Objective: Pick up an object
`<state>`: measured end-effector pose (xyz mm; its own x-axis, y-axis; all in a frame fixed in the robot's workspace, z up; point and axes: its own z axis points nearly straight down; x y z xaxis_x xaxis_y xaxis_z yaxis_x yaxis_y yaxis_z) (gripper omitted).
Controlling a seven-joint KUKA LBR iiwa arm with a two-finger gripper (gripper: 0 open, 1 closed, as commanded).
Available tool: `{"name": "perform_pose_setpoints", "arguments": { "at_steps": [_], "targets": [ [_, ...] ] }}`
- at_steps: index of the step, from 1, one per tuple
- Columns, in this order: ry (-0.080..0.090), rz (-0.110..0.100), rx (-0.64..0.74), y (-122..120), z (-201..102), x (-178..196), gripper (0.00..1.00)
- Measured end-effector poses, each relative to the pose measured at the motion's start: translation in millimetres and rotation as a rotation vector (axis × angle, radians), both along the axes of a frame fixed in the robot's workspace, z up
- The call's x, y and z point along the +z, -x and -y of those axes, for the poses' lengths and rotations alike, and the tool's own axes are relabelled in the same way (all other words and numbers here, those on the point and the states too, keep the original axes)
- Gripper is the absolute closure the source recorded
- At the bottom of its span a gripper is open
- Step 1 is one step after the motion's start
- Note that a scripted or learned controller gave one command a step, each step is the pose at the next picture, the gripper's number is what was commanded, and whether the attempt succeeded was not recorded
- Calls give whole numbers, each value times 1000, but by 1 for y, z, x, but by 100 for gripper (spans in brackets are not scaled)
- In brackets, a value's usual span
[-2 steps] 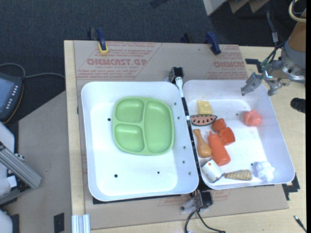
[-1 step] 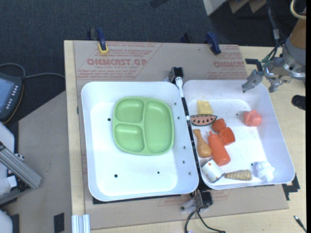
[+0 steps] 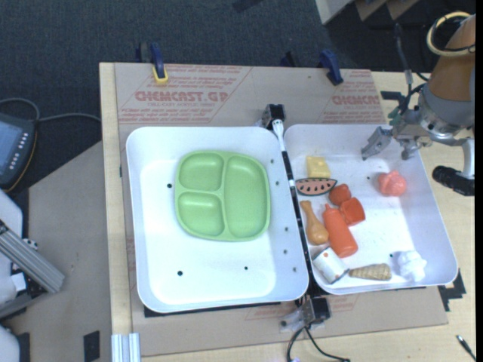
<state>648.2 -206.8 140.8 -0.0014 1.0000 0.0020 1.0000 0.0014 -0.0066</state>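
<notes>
My gripper [image 3: 391, 146] hangs over the far right part of the right bin [image 3: 436, 225], its two fingers spread and nothing between them. A pink lump [image 3: 392, 183] lies on the bin floor just in front of it, apart from the fingers. Down the bin's left side lie a yellow wedge [image 3: 318, 166], a watermelon slice [image 3: 315, 186], two red pieces [image 3: 347, 204], an orange carrot [image 3: 339, 232] and a tan drumstick [image 3: 312, 222]. Along the near wall are a white cup-like piece [image 3: 327, 263], a cone [image 3: 370, 272] and a white crumpled item [image 3: 410, 262].
The left bin [image 3: 151, 262] holds a green divided plate [image 3: 223, 194]. A black divider rail [image 3: 288, 194] runs between the bins. Blue clamps [image 3: 329, 66] hold the brown board at the far edge. The arm's grey and orange body [image 3: 453, 81] stands at the right.
</notes>
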Motion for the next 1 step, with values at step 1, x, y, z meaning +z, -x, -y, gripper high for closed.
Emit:
{"name": "perform_pose_setpoints", "arguments": {
  "at_steps": [1],
  "targets": [
    [1, 2, 1, 0, -1, -53, 0]
  ]
}}
